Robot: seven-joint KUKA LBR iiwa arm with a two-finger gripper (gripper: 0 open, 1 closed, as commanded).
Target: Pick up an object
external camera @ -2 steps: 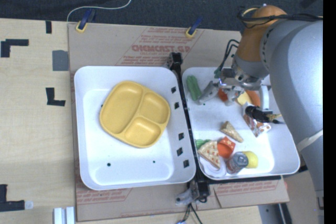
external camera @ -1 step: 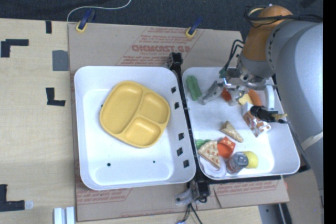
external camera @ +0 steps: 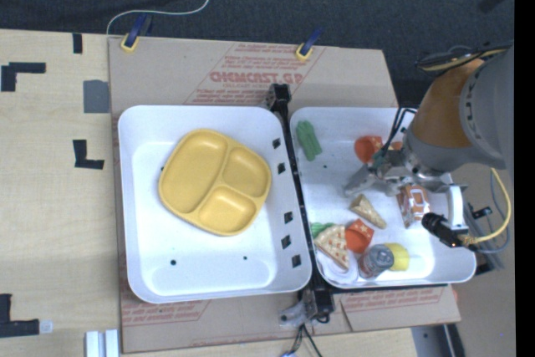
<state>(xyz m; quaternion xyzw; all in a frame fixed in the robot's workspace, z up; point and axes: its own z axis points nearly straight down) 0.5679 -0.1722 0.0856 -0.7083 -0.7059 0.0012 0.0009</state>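
The right bin [external camera: 334,125] holds several toy foods. A green pickle [external camera: 308,140] lies at its far left and an orange-red tomato [external camera: 367,148] sits near the middle. Toward the front are a tan wedge [external camera: 367,211], a striped bacon-like piece [external camera: 412,205], a pizza slice [external camera: 332,245], a red piece [external camera: 359,237], a small can [external camera: 376,261] and a yellow lemon [external camera: 398,257]. My gripper [external camera: 378,176] is low in this bin, just in front of the tomato and behind the tan wedge. Nothing is visibly lifted.
The left bin [external camera: 142,263] carries a yellow divided plate [external camera: 216,180]. A black divider [external camera: 288,180] runs between the bins. The arm's orange band [external camera: 439,109] and grey body hang over the right bin's right side, with a cable [external camera: 493,221] beside it.
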